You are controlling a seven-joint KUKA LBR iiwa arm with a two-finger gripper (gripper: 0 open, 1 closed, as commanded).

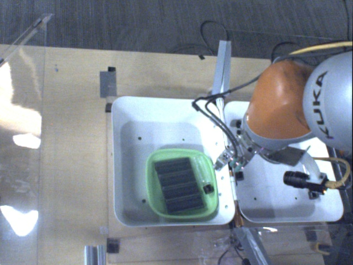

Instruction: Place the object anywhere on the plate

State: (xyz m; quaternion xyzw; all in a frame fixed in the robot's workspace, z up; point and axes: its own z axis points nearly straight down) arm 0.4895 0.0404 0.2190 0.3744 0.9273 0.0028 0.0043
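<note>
Green plate (151, 173) in the left white bin (129, 142), bearing a dark ribbed block (177, 184) and, near its right rim, a small black object (208, 189). End effector (230, 162) above the divide between the left bin and the right bin (276, 203); its opening cannot be told

Pincer (231, 162) mostly hidden under orange wrist band (276, 106) — finger state unreadable; arm (331, 101) cut off at right edge.
</note>
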